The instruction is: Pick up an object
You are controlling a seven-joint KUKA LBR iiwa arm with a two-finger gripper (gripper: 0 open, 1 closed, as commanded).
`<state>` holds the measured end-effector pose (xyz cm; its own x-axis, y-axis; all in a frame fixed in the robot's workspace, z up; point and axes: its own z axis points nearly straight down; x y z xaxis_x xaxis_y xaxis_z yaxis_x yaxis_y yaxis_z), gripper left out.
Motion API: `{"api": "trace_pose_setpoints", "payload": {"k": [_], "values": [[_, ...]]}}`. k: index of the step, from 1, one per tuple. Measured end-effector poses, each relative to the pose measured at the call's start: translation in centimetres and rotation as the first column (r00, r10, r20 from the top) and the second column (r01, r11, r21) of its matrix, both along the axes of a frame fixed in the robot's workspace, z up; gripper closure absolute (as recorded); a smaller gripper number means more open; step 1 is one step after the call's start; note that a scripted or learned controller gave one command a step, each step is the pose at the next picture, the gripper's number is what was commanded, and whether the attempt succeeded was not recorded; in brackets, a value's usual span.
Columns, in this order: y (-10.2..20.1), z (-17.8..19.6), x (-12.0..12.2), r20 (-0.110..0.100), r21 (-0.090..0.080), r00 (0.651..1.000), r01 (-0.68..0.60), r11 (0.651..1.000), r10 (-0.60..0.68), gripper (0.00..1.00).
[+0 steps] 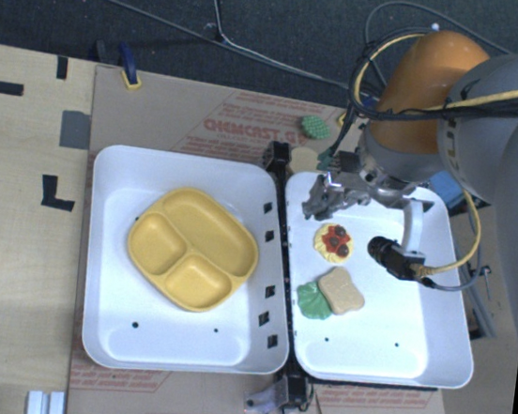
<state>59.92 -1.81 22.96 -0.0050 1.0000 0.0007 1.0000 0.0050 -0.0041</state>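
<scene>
In the right bin (pixel 410 354) lie a small round pizza toy (pixel 333 243) with red topping, a tan slice of bread (pixel 342 291) and a green leafy piece (pixel 314 301) touching the bread's left side. My gripper (pixel 321 203) hangs over the bin's upper left part, just above and left of the pizza toy. Nothing shows between its fingers. The grey arm with its orange band (pixel 427 77) comes in from the upper right.
The left bin (pixel 102 323) holds a yellow divided plate (pixel 193 248). A green object (pixel 315 126) lies on the cardboard behind the bins. A black cylinder (pixel 392 258) with cables hangs off the wrist over the right bin. Black clips line the seam between the bins.
</scene>
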Motion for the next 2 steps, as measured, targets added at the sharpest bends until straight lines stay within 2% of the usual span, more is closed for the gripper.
{"api": "trace_pose_setpoints", "payload": {"k": [2], "values": [[10.2, 1.1, -4.7, 0.001, 0.0, 1.0, -0.002, 1.0, 0.002, 1.0]]}}
